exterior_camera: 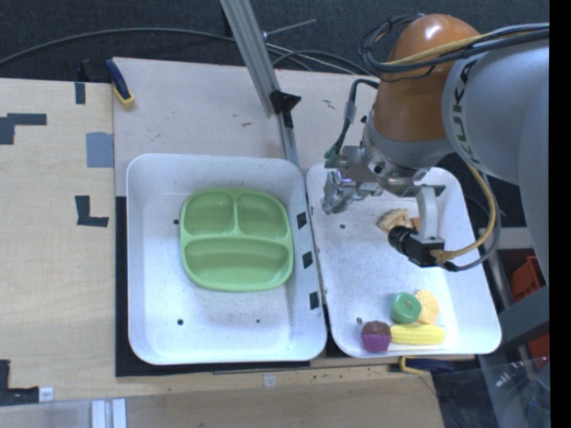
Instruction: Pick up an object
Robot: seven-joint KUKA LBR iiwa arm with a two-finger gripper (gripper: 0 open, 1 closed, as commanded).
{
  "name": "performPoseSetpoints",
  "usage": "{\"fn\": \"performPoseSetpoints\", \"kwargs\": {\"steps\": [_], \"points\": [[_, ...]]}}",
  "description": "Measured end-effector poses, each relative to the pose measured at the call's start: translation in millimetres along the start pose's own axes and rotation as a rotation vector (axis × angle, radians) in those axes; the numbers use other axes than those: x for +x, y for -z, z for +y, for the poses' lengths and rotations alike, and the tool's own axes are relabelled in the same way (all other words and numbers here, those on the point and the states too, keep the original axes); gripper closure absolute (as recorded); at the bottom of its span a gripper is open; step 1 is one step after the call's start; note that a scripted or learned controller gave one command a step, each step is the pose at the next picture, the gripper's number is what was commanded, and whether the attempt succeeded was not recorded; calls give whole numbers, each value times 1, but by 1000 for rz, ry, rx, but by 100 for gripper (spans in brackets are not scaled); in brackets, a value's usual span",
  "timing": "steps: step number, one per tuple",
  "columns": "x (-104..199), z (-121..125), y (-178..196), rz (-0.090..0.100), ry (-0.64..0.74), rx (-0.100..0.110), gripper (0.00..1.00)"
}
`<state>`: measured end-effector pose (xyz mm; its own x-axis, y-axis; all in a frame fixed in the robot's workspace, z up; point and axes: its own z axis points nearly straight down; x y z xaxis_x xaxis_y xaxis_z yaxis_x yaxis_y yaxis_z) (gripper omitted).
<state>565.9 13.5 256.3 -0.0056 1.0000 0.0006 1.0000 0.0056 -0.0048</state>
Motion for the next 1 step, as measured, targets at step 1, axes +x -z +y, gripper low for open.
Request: {"fn": "performPoseSetpoints", "kwargs": {"steps": [1], "points": [[60, -11, -12, 1, 2, -1, 100]]}}
